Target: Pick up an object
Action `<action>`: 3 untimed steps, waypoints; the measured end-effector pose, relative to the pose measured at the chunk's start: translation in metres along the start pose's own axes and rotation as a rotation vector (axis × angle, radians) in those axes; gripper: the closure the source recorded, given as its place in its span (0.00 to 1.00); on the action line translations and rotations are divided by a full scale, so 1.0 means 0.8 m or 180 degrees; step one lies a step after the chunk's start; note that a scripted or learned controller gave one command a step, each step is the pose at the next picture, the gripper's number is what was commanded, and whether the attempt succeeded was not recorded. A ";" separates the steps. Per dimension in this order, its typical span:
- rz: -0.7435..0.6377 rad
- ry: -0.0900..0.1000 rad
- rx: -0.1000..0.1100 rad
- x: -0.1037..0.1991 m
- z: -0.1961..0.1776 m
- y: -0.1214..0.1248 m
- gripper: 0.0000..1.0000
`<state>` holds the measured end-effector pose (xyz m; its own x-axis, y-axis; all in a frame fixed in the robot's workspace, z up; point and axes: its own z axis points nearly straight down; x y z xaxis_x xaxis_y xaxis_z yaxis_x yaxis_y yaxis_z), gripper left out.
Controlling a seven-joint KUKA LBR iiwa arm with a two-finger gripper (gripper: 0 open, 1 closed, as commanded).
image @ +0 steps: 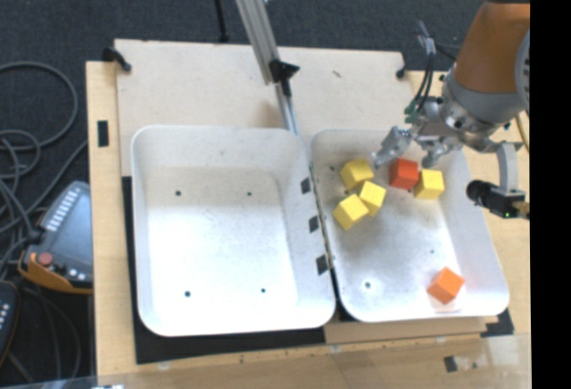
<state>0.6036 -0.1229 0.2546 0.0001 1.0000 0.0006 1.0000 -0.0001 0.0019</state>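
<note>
Reaching in from the right, the grey arm [489, 48] with its orange band hangs over the upper part of the right bin [473, 244], and its jaws [412, 151] stand spread, one finger to each side of a red cube [405, 173]. Whether the fingers touch the cube cannot be told. The cube is small, bright red-orange, with flat matte faces and crisp edges, and it seems to lie on the bin floor. A yellow cube [430, 184] sits just beside it on the right. Three more yellow cubes [357, 173] [373, 194] [351, 211] cluster to its left, near the wall between the bins. An orange cube [445, 285] lies well apart, near the front right corner. The left bin [152, 289] sits alongside on the desk [196, 84].
</note>
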 end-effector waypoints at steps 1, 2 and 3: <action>0.0011 -0.0021 -0.0019 -0.092 -0.054 0.038 0.00; -0.0008 -0.0003 0.0022 -0.060 0.125 0.083 0.00; -0.0025 0.0003 0.0006 0.028 0.195 0.093 0.00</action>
<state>0.6786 -0.1002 0.0987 -0.0077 1.0000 0.0016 1.0000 0.0077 0.0001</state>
